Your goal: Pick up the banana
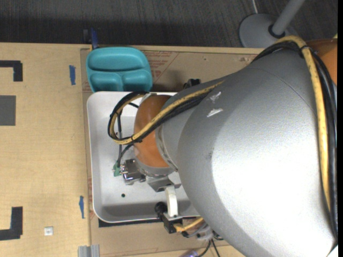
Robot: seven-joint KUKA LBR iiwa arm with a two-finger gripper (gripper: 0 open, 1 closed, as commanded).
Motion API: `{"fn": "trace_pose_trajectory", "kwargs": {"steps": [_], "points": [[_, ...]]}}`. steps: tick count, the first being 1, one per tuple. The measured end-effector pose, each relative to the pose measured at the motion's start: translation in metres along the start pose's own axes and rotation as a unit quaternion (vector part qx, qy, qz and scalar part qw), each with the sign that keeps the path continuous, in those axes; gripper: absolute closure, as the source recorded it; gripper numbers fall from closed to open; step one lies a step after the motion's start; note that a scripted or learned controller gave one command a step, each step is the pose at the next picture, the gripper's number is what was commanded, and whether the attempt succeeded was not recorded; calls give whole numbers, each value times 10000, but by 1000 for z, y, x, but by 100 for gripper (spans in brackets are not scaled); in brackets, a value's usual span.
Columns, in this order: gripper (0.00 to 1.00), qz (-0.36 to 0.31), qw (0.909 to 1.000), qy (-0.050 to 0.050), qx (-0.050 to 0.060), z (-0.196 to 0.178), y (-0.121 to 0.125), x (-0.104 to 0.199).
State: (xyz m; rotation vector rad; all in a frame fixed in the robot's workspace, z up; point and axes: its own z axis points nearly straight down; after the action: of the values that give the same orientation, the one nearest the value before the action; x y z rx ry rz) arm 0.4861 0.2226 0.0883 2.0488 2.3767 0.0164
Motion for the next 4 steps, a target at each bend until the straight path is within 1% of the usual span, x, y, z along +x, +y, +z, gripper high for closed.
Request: {"fn": "trace_pose_trajectory", "kwargs": {"steps": [4], "points": [[100,-21,10000,-9,-4,-38,1,1]]}}
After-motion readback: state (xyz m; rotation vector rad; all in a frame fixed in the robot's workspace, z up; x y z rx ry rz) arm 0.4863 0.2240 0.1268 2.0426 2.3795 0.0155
